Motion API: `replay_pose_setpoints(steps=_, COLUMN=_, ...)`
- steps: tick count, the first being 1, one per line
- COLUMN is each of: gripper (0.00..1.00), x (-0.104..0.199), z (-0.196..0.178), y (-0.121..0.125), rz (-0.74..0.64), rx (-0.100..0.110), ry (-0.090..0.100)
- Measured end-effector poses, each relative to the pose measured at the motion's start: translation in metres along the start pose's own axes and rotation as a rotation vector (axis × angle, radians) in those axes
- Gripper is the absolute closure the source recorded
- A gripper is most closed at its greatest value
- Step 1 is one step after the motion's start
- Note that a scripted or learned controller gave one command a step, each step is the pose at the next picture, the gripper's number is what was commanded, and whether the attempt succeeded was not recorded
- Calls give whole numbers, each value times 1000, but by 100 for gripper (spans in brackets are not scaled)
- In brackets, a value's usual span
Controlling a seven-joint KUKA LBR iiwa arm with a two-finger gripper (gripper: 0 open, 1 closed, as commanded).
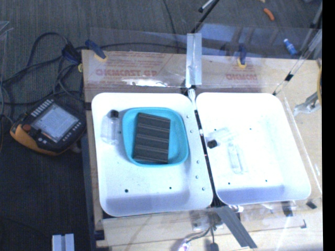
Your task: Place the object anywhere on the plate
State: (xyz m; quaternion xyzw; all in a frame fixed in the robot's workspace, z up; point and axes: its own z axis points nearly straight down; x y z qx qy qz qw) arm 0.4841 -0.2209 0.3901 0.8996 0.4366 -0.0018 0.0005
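Bright, cool overhead light washes out the two white bins, and the right bin (251,150) glares so strongly that its clear contents nearly vanish. Soft bluish shadows gather along the near inner walls of both bins. The dark floor (42,35) stays dim, and the whole view is slightly soft and grainy.

At the view's right edge a small pale-grey angled piece (309,106) juts inward, with a thin yellow-orange curved strip (320,85) just above it. Too little of either shows to tell whether it belongs to the grey arm, or its pose.
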Motion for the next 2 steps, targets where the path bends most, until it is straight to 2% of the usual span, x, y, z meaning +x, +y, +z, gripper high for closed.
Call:
replay_pose_setpoints(steps=1, gripper=0, x=3, z=133, y=-3, rz=298, rx=3, ry=0)
replay_pose_setpoints(steps=2, gripper=0, x=-3, z=19, y=2, rz=466, rx=1, ry=-1)
